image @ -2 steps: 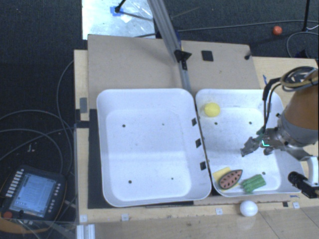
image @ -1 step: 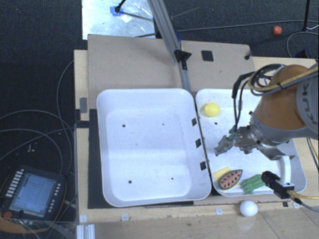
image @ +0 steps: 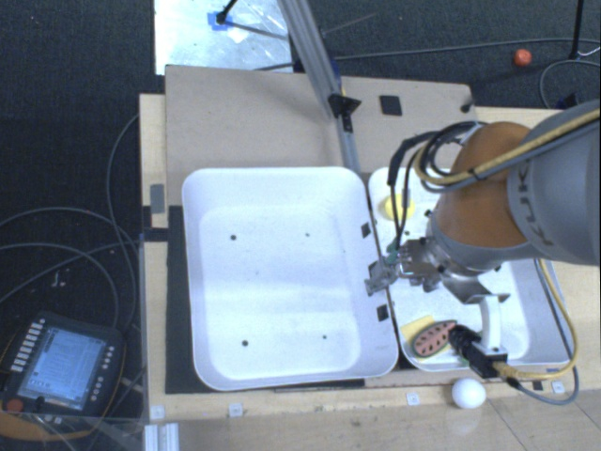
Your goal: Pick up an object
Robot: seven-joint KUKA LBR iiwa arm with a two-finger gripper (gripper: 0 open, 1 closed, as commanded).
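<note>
So the arm (image: 526, 186) comes in from the right and its big orange band and grey body sit right over the right-hand bin (image: 535, 341), hiding most of it. The jaws (image: 387, 272) hang low at the seam between the two bins, roughly over the right bin's left edge. They're a small metal cluster, partly buried under cables and the wrist, so whether they're apart or together is honestly impossible to tell from this angle. Nothing can be made out between them either.

Just below and to the right of the jaws, near the front of the right bin, there's a flat pinkish-brown oval object (image: 430, 337) with dark speckles and a yellow rim, lying loose in the bin and clear of the jaws. A bit above the jaws, something yellow (image: 392, 206) peeks out from behind the cables, too covered up to identify.

To the left of the jaws is the left bin (image: 211, 252), showing only a few tiny dark dots on its floor. Further below the jaws, a white ball (image: 469, 393) sits on the counter (image: 254, 111) outside the bins. Far off to the left, a pendant (image: 61, 362) with a lit screen lies on the floor, cut off by the frame.
</note>
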